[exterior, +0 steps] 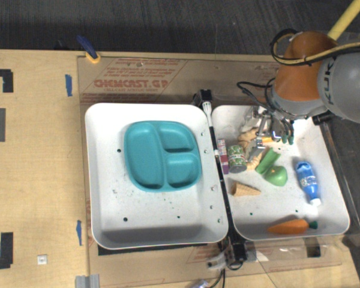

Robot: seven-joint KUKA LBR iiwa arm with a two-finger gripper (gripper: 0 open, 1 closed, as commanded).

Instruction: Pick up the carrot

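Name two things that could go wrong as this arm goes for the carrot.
1. The gripper hovers over the clutter near the green toy, far from the carrot, so it may close on the wrong item.
2. The carrot lies against the right bin's front wall, which may block the fingers.

A teal divided plate [163,155] is set in the left bin [102,221], well left of the gripper. A blue bottle [307,182], a green item [272,169] and a cone [245,189] are seen below it.
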